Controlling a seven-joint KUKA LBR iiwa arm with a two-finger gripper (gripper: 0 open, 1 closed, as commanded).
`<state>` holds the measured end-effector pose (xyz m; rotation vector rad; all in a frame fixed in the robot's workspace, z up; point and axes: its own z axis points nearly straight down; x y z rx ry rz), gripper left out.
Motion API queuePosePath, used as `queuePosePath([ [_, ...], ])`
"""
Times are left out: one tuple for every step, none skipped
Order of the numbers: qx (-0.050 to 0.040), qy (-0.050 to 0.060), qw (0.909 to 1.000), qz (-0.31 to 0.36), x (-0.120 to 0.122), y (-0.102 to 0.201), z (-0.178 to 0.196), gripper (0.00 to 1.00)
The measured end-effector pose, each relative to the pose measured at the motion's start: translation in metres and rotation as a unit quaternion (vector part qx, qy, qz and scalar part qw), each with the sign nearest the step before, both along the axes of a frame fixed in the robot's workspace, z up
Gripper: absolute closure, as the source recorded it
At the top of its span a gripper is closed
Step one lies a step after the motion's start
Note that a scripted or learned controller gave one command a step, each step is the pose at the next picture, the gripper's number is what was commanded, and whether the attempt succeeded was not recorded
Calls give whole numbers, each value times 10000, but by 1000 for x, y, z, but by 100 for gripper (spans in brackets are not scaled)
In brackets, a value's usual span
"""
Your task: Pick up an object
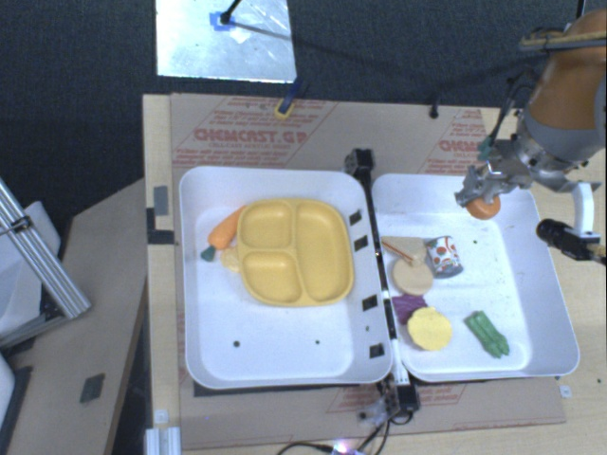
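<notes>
My gripper [481, 195] hangs over the far part of the right bin [541, 282], with the grey and orange arm reaching in from the upper right. A small orange round object [485, 209] lies directly under its tip, touching or nearly touching it; I cannot make out whether it is gripped. Further toward the near side of this bin lie a red-and-white patterned cup [443, 256], a tan disc [413, 279], a purple piece [408, 305], a yellow round piece [430, 330] and a green vegetable [487, 334].
The left bin [204, 339] holds a yellow divided plate [289, 251] with an orange carrot [225, 227] at its left edge. A black clip divider [370, 245] joins the two bins. A thin stick [402, 250] lies next to the tan disc.
</notes>
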<state>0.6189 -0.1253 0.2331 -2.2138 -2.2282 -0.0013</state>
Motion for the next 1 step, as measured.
queuePosePath([
  [-2, 5, 10000, -4, -30, 32, -6, 100],
])
